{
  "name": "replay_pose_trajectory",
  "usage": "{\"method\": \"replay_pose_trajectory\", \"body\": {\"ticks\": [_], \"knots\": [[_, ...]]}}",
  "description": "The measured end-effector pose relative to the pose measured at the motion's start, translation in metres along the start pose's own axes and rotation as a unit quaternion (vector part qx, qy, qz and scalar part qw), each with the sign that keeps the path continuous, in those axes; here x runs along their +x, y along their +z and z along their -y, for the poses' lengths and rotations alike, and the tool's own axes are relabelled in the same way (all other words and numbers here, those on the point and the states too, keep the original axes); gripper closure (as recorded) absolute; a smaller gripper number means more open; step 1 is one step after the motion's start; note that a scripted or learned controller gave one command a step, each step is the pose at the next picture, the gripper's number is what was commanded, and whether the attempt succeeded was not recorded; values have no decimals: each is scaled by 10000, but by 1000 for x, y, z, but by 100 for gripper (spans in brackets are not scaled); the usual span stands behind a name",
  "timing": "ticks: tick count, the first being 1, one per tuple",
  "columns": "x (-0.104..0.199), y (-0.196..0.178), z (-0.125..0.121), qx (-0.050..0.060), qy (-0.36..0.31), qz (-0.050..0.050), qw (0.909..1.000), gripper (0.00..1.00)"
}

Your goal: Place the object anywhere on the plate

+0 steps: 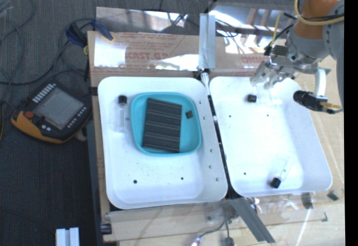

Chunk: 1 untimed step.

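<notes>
I judge the job nearly done: the dark ribbed object [162, 125] already lies flat on the blue plate [191, 140] in the left bin [112, 183]. My tool [267, 79] hovers over the right bin [313, 144], open, gripping nothing.

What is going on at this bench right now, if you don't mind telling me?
The grey KUKA arm's two-finger gripper hovers over the far edge of the right white bin, just above a small black cube. In the left white bin a turquoise square plate already carries a dark ribbed rectangular block and a small black cube.
</notes>
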<state>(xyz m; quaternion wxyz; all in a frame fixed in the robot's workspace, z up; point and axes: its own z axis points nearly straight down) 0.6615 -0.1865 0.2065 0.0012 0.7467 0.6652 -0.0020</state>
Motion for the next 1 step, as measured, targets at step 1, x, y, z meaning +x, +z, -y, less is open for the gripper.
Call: {"method": "replay_pose_trajectory", "body": {"ticks": [1], "knots": [[0,0,0,-1,0,0,10000,0]]}}
